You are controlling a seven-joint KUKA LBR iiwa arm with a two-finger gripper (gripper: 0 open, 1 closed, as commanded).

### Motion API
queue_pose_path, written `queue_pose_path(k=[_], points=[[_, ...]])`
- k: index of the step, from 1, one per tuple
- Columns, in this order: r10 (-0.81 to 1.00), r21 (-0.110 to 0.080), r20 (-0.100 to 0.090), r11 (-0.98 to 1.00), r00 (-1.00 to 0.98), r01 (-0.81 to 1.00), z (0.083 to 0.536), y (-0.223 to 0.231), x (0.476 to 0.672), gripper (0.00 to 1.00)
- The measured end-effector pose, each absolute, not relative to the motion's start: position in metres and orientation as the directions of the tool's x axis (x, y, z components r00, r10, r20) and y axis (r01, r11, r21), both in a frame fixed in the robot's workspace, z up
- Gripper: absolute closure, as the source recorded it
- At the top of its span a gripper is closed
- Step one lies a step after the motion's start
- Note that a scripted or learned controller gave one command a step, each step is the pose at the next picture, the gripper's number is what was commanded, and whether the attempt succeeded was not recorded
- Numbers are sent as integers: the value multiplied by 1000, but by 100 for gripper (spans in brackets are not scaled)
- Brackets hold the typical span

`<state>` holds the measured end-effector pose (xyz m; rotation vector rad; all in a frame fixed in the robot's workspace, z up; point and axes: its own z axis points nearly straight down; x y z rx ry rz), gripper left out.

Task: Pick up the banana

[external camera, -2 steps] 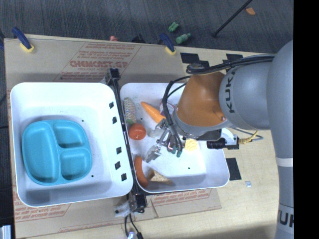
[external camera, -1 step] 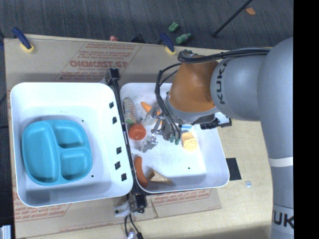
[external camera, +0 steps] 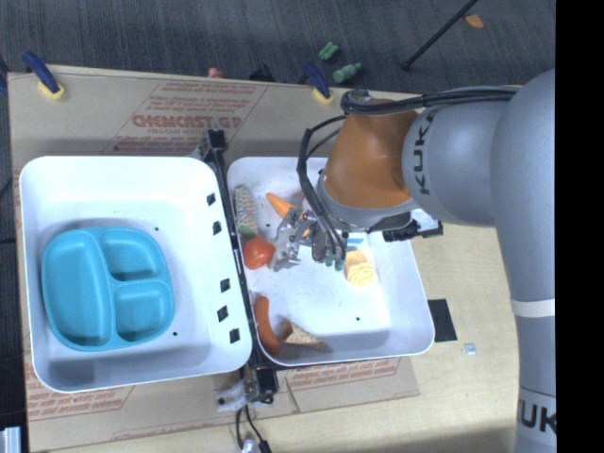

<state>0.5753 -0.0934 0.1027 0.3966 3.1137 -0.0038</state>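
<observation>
Gripper point(external camera: 307, 243) low inside the right bin point(external camera: 406, 300), hung from the grey arm point(external camera: 472, 159) that comes in from the right, orange band point(external camera: 373, 159) directly above it. Metal fingers point down and toward the left of the bin. They look parted, with white bin floor showing between them and nothing caught there.

Banana point(external camera: 360, 269): pale yellow, short piece, lying on the bin floor just right of the gripper, below the wrist. It is close beside the fingers on their right, not between them. Whether it touches the nearest finger cannot be told; a small blue piece point(external camera: 355, 243) sits right above it, partly under the wrist.

Other contents of the right bin:
- red-orange round item, tomato-like point(external camera: 258, 252), just left of the fingers, near the bin's left wall
- carrot point(external camera: 280, 204), orange, above the fingers
- corn cob point(external camera: 245, 208), greenish and speckled, upright along the left wall
- long orange-red item point(external camera: 265, 325) along the lower left wall
- tan wedge point(external camera: 302, 336) at the lower edge, beside it

Left bin point(external camera: 113, 182) holds a blue divided tray point(external camera: 107, 287) with three compartments, well apart from the arm. Black clips join the two bins along the shared wall.
</observation>
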Motion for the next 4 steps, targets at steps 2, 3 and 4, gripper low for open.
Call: queue_pose_path(k=[2,3,4], points=[[249,-5,-7,969,-969,249,123,-94,577,100],[154,-14,-11,988,-988,154,95,-100,562,100],[153,-16,-13,988,-988,153,105,-101,563,100]])
